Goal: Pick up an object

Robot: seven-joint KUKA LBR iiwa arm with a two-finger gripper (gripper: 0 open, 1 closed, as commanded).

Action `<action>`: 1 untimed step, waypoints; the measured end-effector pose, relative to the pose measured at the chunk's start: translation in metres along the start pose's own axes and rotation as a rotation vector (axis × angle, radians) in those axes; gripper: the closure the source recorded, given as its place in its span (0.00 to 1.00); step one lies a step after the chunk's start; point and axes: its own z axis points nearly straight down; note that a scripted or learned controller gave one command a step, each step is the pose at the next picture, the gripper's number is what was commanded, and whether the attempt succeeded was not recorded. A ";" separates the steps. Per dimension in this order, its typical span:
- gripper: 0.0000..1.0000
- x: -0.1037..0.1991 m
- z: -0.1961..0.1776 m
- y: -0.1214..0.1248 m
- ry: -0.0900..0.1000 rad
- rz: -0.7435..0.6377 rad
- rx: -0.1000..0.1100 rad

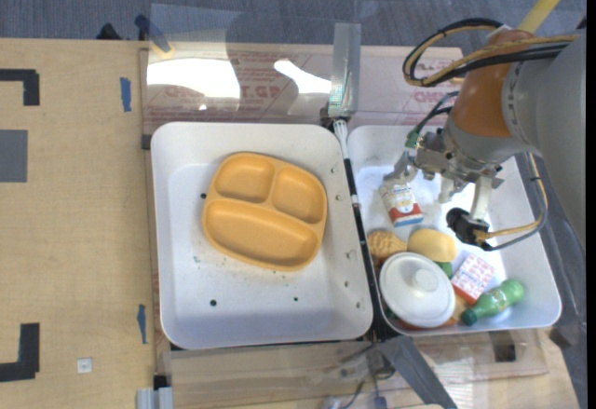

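stage: we are hovering over the right bin (535, 291) | jaws (407, 176): state unclear, near the small carton (402, 205) | pickup: nothing lifted yet

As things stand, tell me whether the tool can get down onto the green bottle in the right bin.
Probably yes. The green bottle lies in the right bin near its front corner with open space above it. The tool hangs farther back. The red-and-white packet touching the bottle may crowd a grasp.

Single fixed camera above the bench (74, 211), slanting down, both bins (177, 239) framed
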 end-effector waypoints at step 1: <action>1.00 0.002 -0.014 0.003 0.003 -0.002 -0.012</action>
